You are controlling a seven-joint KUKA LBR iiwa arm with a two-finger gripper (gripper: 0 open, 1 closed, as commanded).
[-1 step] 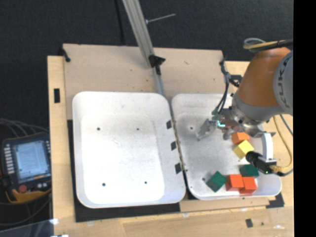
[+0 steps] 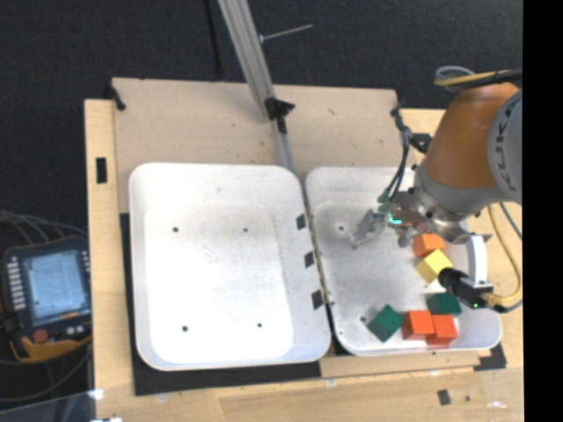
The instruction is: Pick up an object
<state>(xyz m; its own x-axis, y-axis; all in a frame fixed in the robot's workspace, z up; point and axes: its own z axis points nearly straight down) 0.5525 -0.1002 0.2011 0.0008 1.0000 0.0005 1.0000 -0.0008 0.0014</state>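
Several small blocks lie in the right bin (image 2: 352,187), along its right and front sides. An orange block (image 2: 428,243) and a yellow block (image 2: 433,265) sit close under the wrist. Further forward are a dark green block (image 2: 444,304), another green block (image 2: 383,322) and two orange-red blocks (image 2: 419,323) side by side. My gripper (image 2: 368,228) hangs over the middle of the right bin, left of the orange block, pointing towards the bins' divide. Its fingers (image 2: 361,234) are open with nothing between them.
The left bin (image 2: 145,236) lies beside the right one, with a shared rim between them. A slanted metal pole (image 2: 248,55) comes down from the top to the bins' back edge. A handheld control screen (image 2: 48,288) sits off the bench at the left.
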